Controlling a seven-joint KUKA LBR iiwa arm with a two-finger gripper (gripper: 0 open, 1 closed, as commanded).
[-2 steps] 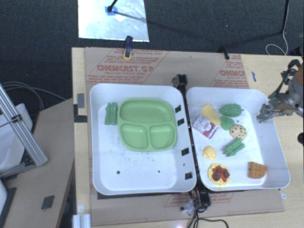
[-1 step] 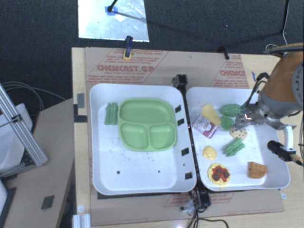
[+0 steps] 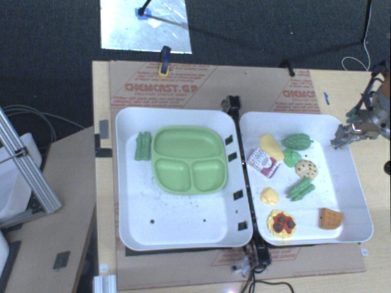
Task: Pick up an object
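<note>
While the gripper [image 3: 339, 140] hangs over the upper right rim of the right bin [image 3: 357, 182], nothing sits between its fingers, and from this angle I cannot tell whether they are apart or together. It is at the far right of the view, low over the bin's edge, well apart from the toys.

All the small play-food pieces but one lie in that right bin. A yellow corn cob [image 3: 270, 146] lies near the top, touching a small red and white packet [image 3: 263, 162] just below it. Beside the corn to the right is a dark green bumpy vegetable [image 3: 297, 141], and below that a smaller round green piece [image 3: 291, 158]. A speckled cookie [image 3: 306, 169] sits just right of it, with a green pepper-like piece [image 3: 300, 190] under the cookie. A small yellow lump [image 3: 269, 195] lies near the bin's left wall. Along the bottom are a round tart with red topping [image 3: 282, 223] and, further right, a brown piece of toast [image 3: 330, 218].

The left bin [image 3: 131, 224] holds a green divided plate [image 3: 188, 160] in its middle, one wide compartment above and two smaller ones below. A bundle of green beans [image 3: 143, 146] lies just left of the plate, apart from it.

Both bins rest on a brown cardboard sheet [image 3: 183, 84] on the bench [image 3: 379, 188]
</note>
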